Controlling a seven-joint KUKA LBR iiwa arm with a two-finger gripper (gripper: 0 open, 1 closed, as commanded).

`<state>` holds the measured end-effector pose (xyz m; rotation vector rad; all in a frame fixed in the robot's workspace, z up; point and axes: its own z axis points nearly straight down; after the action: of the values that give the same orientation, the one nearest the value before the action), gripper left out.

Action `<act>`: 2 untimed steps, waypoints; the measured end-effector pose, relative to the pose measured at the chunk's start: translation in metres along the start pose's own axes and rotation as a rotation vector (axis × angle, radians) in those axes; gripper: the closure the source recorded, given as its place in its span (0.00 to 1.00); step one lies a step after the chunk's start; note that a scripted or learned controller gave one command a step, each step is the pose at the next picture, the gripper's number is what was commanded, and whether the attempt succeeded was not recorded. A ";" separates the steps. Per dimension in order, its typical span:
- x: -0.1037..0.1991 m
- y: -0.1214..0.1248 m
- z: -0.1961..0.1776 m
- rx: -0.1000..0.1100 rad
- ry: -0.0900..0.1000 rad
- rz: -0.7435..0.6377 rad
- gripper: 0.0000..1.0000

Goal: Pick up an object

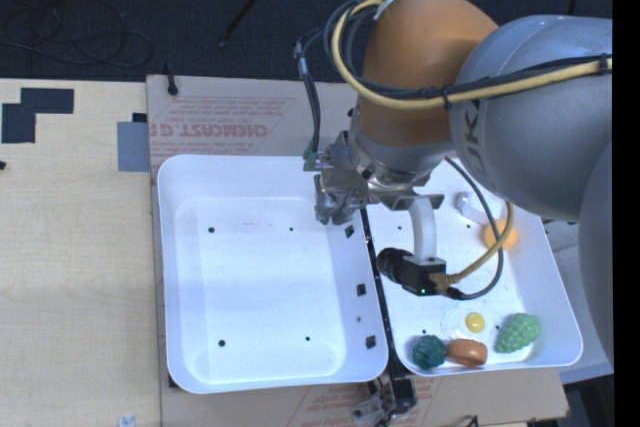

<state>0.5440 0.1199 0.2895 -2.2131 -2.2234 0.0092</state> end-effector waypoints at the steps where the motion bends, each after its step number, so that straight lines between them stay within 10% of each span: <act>1: -0.001 0.000 -0.009 0.004 -0.001 -0.003 1.00; 2: 0.062 -0.025 0.023 0.001 0.001 -0.001 1.00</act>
<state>0.5186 0.1814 0.2670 -2.2111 -2.2241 0.0092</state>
